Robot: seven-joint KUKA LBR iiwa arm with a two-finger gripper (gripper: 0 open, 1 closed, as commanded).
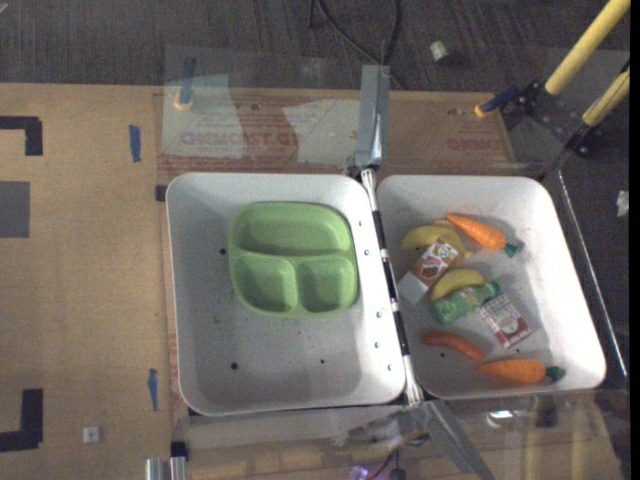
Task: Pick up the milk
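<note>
At the near edge of the right bin [570, 268] a carrot [512, 370] lies along the rim toward its near right corner, green top pointing right. Just left of it, a slimmer orange-red piece [452, 345] lies at a slant; whether it is a chili or a small carrot cannot be told.

Farther in, around the middle of that bin, the clutter thickens. A small carton [503, 321] with a red-and-white label lies flat, and a green bottle [460, 301] lies just beside it on the left. A yellow banana [455, 282] curves over the bottle's far side, touching or nearly so.

The milk [431, 265], judged to be the red-and-white carton near the bin's left wall, lies on its side with its long axis running from near-left to far-right. A second yellow fruit [428, 236] presses against its far end, and another carrot [478, 232] lies beyond, toward the far edge.

In the left bin [200, 368], a green divided plate [294, 258] sits toward the far half.

The gripper's opening, and what it may hold, cannot be told. Since the arm reaches in from the right, the milk lies across the bin from it, behind the bottle and banana; a grasp would likely need to close across the carton's short width, with little room among its neighbours.
</note>
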